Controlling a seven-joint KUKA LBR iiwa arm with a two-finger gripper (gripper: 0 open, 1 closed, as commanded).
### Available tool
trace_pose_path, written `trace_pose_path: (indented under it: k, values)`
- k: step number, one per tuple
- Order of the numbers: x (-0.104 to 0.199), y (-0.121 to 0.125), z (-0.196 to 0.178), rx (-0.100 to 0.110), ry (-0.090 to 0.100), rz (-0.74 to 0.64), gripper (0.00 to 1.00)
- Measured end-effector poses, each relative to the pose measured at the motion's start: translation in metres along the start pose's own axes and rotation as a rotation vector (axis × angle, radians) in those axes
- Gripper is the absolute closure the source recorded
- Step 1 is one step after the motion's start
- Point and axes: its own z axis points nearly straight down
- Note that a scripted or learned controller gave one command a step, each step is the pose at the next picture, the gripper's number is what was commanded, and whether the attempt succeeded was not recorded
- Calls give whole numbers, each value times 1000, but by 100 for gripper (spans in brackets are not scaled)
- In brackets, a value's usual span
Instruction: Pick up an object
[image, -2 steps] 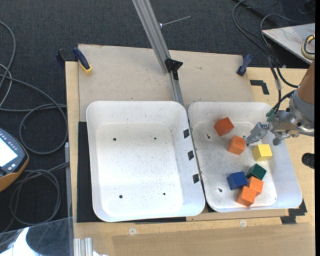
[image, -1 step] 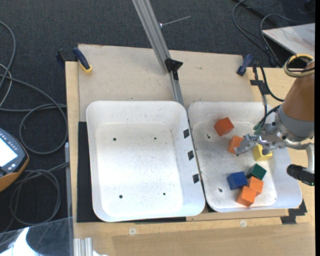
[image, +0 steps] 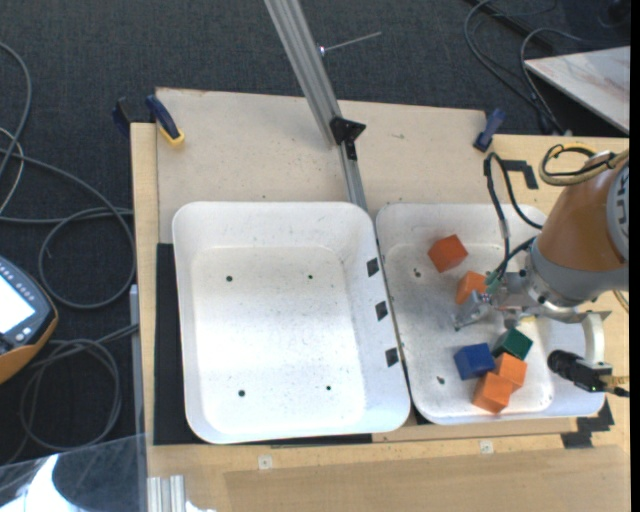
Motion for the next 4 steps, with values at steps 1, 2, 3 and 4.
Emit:
trace_pose_path:
  k: [1, 2, 3, 4]
  values:
    - [-1, 2, -15, -10, -2, 0, 100]
    - [3, -5, -65, -14, -5, -1, 100]
    - [3, -14, -115, -15, -5, -1, 100]
    - [3, -12, -158, -16, -5, -1, 100]
